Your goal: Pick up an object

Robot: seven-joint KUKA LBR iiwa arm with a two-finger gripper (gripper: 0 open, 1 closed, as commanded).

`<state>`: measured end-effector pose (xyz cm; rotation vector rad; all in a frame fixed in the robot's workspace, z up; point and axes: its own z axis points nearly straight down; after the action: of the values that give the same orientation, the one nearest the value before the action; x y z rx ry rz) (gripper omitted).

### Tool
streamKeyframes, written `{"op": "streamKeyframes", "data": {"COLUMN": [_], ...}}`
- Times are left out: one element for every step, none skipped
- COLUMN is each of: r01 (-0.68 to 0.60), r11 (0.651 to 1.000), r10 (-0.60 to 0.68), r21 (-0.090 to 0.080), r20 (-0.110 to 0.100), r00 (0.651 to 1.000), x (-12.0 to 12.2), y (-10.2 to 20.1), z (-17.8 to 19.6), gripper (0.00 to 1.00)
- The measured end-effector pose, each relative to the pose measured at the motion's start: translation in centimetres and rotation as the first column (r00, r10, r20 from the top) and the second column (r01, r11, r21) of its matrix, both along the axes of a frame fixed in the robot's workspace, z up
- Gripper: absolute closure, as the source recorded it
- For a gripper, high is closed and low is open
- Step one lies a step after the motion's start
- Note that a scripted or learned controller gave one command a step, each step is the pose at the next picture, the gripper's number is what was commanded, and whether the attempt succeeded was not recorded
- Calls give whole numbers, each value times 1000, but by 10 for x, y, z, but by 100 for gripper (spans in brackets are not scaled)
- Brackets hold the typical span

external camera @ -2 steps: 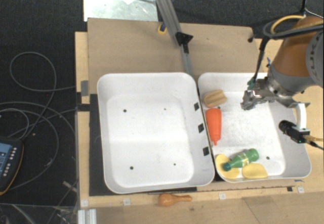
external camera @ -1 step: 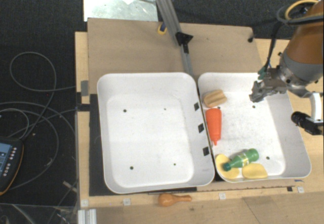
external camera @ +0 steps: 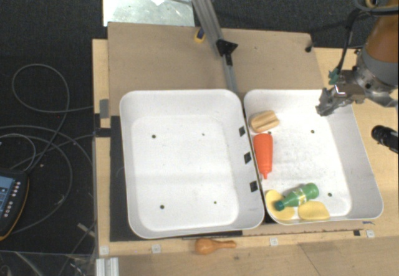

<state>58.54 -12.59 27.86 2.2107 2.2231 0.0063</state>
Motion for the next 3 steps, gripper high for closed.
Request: {"op": "streamKeyframes", "data": {"r01": [-5, -4, -4], "r11": [1000, 1000, 1000], "r10": [5, 4, 4], "r21": [4, 4, 4], "r20": [-6, -8, -8], "r00": [1000, 1000, 1000], "x": [-6, -21, -37], "y": [53, 102, 152], "z": [1, -19, -36], "gripper": [100, 100, 100]}}
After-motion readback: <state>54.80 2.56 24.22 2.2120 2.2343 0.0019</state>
